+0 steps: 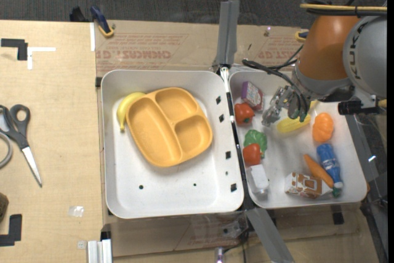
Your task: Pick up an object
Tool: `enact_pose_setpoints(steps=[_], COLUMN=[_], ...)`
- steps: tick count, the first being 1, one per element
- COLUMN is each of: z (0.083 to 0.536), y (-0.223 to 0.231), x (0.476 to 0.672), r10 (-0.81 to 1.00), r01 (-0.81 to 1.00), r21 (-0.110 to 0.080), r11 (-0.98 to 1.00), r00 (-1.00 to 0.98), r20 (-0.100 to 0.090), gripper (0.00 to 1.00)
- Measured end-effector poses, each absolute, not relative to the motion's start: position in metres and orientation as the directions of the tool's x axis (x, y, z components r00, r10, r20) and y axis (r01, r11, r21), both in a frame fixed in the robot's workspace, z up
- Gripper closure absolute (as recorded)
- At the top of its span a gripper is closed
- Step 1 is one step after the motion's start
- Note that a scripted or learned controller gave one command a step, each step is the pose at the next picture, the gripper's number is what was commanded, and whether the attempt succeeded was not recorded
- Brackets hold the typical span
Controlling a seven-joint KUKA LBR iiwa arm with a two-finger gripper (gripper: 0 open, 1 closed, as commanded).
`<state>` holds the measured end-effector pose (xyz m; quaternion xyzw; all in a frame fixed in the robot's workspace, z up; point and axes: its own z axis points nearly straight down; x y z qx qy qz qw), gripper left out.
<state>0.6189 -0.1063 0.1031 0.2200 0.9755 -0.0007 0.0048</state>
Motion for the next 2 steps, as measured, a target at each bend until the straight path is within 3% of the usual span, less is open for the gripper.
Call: enact_pose_setpoints(steps=[1, 2], z=[0.0927, 0.0931], y=[-0.0921, -0.0935], x=[0.6366, 0.6365], r10=[0.551, 0.552], r01=[0.551, 0.552], r21=[0.001, 0.0], r11=[0.834, 0.834], r00=[-0.834, -0.834], r20=[-0.004, -0.005], gripper=[1.0, 0.0])
